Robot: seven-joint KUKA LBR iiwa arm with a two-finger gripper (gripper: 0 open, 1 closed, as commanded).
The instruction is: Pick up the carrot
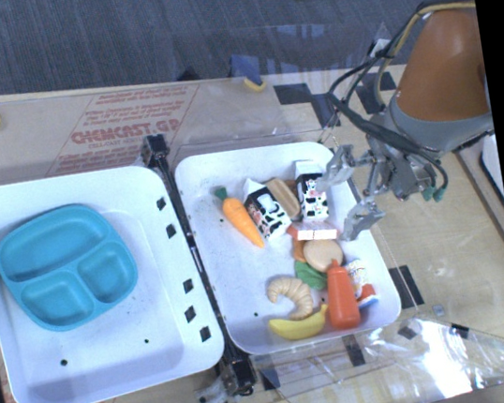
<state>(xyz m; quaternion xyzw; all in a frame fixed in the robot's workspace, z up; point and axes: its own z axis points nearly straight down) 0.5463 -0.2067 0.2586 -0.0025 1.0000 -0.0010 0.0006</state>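
The carrot [241, 219], orange with a green top, lies at a slant in the upper left of the right bin [205, 251]. It touches a cow-patterned carton [271, 212] on its right. My gripper [352, 191] hovers over the right rim of that bin, well to the right of the carrot. It is open, with nothing between its fingers [338, 165].
The right bin also holds a second cow-patterned carton [313, 197], a brown bun [282, 191], a round roll [322, 253], a croissant [290, 292], a banana [298, 326] and a red bottle [341, 297]. A blue divided plate [65, 265] lies in the left bin [99, 372].
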